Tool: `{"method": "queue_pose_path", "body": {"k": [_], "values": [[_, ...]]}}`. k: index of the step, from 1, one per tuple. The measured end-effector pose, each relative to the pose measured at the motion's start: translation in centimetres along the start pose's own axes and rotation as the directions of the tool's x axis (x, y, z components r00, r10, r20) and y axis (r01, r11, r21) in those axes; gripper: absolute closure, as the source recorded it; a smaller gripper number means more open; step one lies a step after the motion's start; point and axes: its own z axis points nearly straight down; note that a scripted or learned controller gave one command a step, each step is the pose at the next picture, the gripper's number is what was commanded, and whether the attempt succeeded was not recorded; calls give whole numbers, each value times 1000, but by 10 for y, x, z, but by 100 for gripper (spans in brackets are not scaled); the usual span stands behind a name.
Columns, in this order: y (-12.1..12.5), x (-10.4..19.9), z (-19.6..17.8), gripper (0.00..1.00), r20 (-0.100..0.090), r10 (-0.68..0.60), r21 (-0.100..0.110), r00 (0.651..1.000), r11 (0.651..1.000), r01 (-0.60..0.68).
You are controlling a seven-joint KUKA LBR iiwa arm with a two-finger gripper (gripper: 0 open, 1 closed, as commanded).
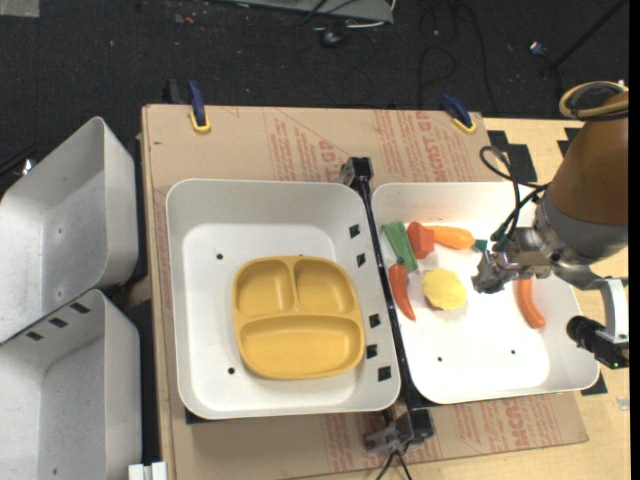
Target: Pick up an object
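The right bin (480,368) holds a yellow lemon-like object (444,291) near its middle. To its left lie a red chili (402,290) and a green piece (397,242) by the bin's left wall. An orange carrot with a red end (440,237) rests toward the back. Another orange-red piece (530,303) lies at the right. My gripper (488,274) hangs just right of the yellow object, low over the bin floor, between it and the orange-red piece. Nothing shows between its tips.
The left bin (200,368) carries a yellow divided plate (297,316). A black divider (378,268) runs between the bins. Two spare white bins (60,268) sit off the bench at the left. Cables trail near the arm at the right.
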Motion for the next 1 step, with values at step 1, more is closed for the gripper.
{"method": "queue_pose_path", "body": {"k": [1], "values": [[-2,57,11,100,-1,-1,1,1000,1000,1]]}}
